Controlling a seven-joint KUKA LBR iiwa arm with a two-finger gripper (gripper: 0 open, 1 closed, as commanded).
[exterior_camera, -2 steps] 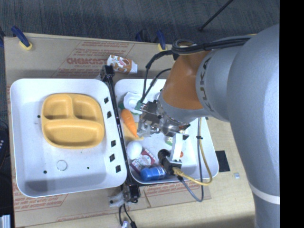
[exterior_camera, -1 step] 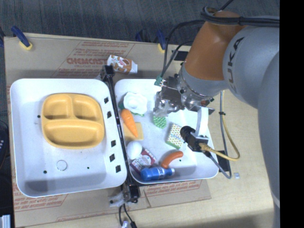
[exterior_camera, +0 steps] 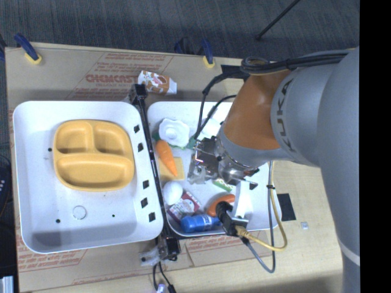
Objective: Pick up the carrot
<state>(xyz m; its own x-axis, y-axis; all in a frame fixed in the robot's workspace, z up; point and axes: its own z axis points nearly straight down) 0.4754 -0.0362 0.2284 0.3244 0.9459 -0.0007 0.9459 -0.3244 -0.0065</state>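
Dark grey carpeted floor point(exterior_camera: 122, 8) fills the top of the frame; below it lies the cardboard-covered worktop point(exterior_camera: 91, 66), held by blue clamps point(exterior_camera: 27, 47).

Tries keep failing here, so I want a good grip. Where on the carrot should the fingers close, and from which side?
Probably the thick upper half of the carrot, coming straight down with fingers closing across its width. It lies flat, tapering toward its lower tip, with the bin wall close on its left and a white object at its top end.

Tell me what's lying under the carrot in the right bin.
The carrot lies on a pale yellow flat piece over the right bin floor, its top by a white object. How far the piece reaches beneath the carrot is covered.
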